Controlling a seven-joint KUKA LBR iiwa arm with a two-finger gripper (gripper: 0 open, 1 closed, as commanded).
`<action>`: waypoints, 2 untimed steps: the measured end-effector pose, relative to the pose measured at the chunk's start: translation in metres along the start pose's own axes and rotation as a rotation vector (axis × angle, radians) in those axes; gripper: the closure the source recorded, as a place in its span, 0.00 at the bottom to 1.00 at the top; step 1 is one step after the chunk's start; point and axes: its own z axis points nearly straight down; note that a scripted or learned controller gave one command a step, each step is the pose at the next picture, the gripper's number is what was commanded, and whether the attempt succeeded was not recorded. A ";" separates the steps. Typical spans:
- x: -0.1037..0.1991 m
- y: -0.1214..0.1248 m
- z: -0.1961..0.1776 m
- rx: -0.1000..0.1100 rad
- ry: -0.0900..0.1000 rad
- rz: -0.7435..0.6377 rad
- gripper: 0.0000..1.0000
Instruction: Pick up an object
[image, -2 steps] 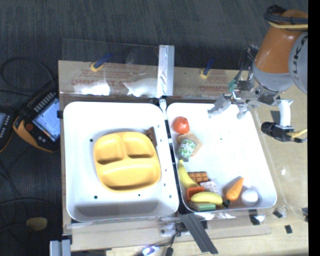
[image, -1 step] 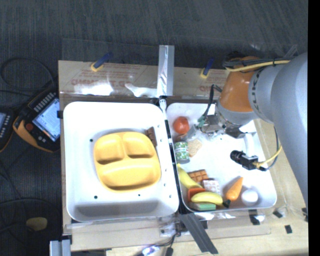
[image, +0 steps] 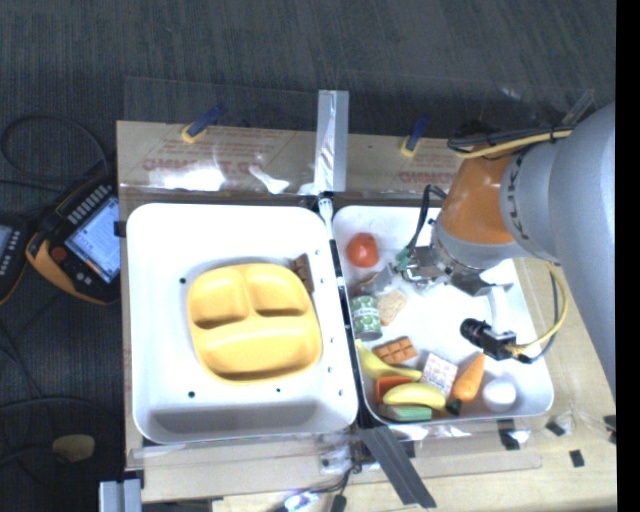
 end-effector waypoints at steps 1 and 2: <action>0.003 -0.024 0.000 0.000 0.000 -0.029 0.00; 0.013 -0.102 -0.001 0.004 0.003 -0.031 0.00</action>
